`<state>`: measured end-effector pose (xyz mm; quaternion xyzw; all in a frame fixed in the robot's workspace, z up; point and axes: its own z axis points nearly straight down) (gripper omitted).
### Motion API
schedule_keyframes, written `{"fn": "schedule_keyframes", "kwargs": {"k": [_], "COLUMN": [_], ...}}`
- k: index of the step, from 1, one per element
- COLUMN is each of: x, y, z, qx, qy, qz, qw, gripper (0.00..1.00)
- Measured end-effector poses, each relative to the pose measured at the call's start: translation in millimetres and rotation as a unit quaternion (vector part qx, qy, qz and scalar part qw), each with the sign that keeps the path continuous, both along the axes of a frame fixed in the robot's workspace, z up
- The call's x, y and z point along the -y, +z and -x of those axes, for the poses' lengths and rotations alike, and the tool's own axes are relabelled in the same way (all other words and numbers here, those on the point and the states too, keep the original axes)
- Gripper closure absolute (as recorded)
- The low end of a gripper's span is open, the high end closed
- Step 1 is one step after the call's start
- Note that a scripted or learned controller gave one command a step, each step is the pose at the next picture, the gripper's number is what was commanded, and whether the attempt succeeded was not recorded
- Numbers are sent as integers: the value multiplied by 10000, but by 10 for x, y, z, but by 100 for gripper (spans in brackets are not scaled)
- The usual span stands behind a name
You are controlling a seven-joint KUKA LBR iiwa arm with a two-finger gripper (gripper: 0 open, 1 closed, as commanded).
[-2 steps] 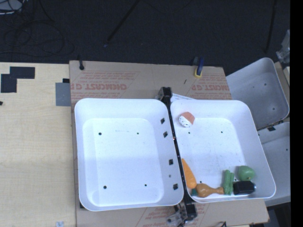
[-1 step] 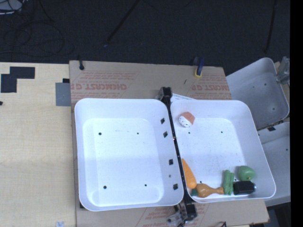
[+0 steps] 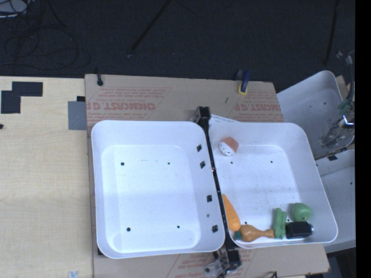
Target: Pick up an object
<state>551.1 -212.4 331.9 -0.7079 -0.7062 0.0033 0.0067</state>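
Camera view, looking down on both bins. The left bin (image 3: pixel 98 155) and right bin (image 3: pixel 313 172) sit side by side on a cardboard sheet (image 3: pixel 145 100) printed with red lettering.

All the loose objects lie in the right bin:
- small orange-and-white piece (image 3: pixel 228 146), near the far left corner, apart from the rest
- orange carrot (image 3: pixel 231 213), lying along the left wall towards the near side
- yellow-orange gourd shape (image 3: pixel 255 233), at the near wall, just beside the carrot's tip
- long green piece (image 3: pixel 279 222), touching the gourd's narrow end
- rounded green piece (image 3: pixel 301 211), just right of the long one
- black block (image 3: pixel 298 230), below the rounded green piece, against the near right corner

A blue-and-yellow clamp (image 3: pixel 243 81) sits on the far edge of the cardboard.

The gripper (image 3: pixel 343 123) appears as metal hardware at the right edge, outside the right bin and well apart from every object (too small and cut off; I cannot tell whether the claw is spread or pressed together). Nothing is seen held in it.
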Motion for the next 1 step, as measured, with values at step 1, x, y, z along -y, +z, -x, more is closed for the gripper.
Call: {"fn": "schedule_keyframes", "kwargs": {"k": [1], "x": [-728], "y": [22], "z": [387], "qx": [42], "qy": [34], "qz": [8], "qw": [10000], "gripper": [100]}}
